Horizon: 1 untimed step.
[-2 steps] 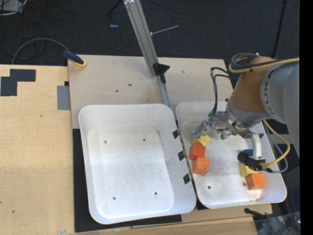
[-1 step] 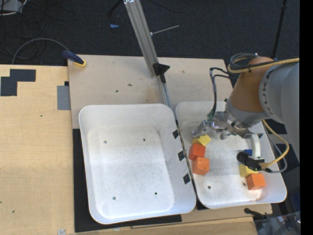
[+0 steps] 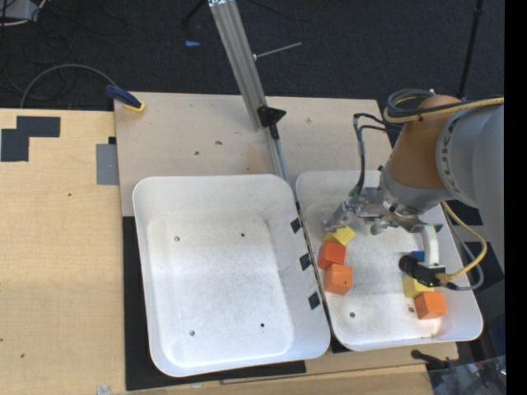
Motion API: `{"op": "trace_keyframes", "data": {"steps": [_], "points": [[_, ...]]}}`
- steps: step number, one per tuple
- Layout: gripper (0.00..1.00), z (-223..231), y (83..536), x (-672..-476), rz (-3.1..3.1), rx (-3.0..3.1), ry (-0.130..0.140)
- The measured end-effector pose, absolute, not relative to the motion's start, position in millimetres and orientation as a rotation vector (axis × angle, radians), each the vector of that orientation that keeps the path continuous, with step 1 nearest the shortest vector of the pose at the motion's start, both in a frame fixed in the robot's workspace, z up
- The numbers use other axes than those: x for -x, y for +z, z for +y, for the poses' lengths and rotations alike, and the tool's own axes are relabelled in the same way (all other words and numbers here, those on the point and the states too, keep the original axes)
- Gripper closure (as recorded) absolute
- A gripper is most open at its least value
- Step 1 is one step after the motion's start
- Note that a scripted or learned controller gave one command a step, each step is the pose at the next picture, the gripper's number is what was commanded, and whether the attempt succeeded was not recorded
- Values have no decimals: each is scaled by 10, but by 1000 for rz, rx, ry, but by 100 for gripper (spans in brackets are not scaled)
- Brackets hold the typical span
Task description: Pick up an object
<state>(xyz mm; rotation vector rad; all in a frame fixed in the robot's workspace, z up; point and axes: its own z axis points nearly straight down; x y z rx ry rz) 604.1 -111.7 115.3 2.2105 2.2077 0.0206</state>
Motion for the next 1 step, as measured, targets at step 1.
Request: {"op": "trace_keyframes", "data": {"steps": [1], "points": [[0, -1113, 1148, -6044, 2207, -2211, 21]]}}
